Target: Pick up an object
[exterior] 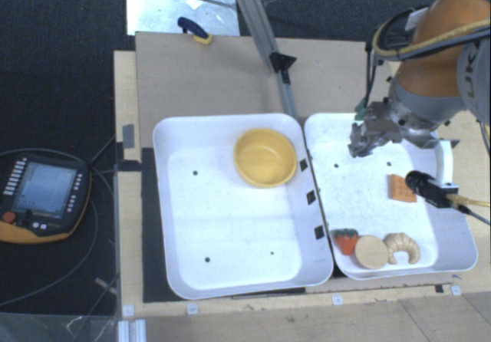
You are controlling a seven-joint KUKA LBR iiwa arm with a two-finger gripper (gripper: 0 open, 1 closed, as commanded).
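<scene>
My gripper (362,144) hangs over the far part of the right bin (337,202), pointing down and left, with nothing seen between its fingers. An orange wedge-shaped piece (399,188) lies in that bin to the gripper's lower right. Along the bin's near edge sit a small red and green fruit (346,241), a tan round disc (371,251) and a pale croissant (403,248). A yellow bowl (265,156) rests in the far right corner of the left bin (199,241).
A grey tripod leg (257,18) slants down to the far edge between the bins. A teach pendant (38,195) lies on the floor at left. A blue and yellow clamp (193,28) sits at the bench's far edge.
</scene>
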